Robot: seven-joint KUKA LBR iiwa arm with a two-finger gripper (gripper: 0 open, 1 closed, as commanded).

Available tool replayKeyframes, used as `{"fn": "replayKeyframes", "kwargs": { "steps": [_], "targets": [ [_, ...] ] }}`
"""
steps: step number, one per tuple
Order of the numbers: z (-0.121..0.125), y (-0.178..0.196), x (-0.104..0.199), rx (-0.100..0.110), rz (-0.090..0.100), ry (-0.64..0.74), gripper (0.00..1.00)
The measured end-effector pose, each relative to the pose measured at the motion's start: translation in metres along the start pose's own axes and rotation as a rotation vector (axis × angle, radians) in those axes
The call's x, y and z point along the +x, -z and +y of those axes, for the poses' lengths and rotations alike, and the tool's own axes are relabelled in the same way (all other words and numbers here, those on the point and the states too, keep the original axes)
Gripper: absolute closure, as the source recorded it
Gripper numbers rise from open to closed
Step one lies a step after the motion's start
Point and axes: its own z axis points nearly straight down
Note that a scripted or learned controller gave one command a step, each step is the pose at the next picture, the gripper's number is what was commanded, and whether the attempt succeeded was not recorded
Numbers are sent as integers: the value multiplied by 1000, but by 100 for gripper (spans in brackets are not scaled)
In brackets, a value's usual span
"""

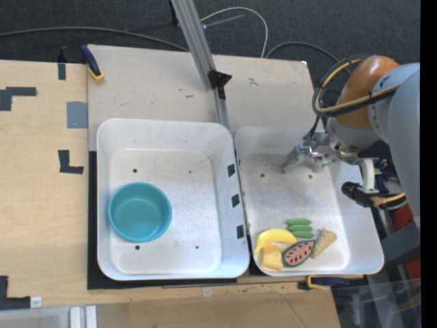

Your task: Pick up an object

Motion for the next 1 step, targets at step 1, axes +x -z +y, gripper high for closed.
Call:
{"fn": "replayKeyframes", "kwargs": {
  "steps": [1],
  "targets": [
    [1,12,0,-1,0,1,100]
  ]
}}
